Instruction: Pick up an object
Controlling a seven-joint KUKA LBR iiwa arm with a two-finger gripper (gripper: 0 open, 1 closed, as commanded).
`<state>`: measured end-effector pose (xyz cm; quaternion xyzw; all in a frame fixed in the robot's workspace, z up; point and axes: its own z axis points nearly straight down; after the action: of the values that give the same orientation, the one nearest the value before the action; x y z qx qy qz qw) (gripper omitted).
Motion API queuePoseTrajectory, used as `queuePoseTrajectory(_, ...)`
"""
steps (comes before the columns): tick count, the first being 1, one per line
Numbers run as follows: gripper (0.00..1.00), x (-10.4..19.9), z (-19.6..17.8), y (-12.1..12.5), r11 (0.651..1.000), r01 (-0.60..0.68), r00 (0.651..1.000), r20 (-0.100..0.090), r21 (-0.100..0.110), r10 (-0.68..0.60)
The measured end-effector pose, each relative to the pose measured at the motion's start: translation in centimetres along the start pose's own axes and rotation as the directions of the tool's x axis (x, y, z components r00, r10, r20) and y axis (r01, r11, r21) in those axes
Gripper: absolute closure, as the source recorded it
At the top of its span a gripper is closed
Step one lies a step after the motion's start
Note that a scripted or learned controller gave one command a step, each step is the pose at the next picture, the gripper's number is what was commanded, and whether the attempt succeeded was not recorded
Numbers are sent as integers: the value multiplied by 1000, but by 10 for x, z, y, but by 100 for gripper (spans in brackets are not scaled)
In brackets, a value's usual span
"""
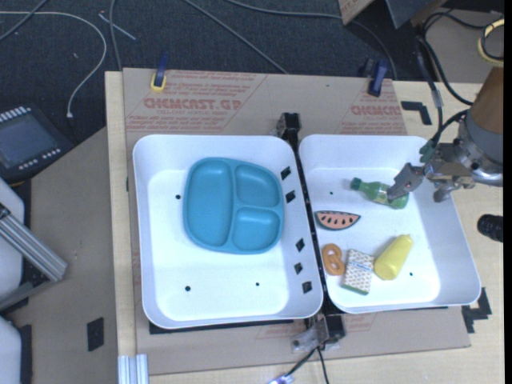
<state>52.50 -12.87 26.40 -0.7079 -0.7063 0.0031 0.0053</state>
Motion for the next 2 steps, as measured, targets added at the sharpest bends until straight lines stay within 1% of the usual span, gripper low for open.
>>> queuePoseTrajectory(1, 0, 0, -5, 2, 1000, 3, 1000, 2, -11, -3)
queuePoseTrajectory(2, 0, -2, 57, -2, 1000, 1, 1000, 0, -4, -1)
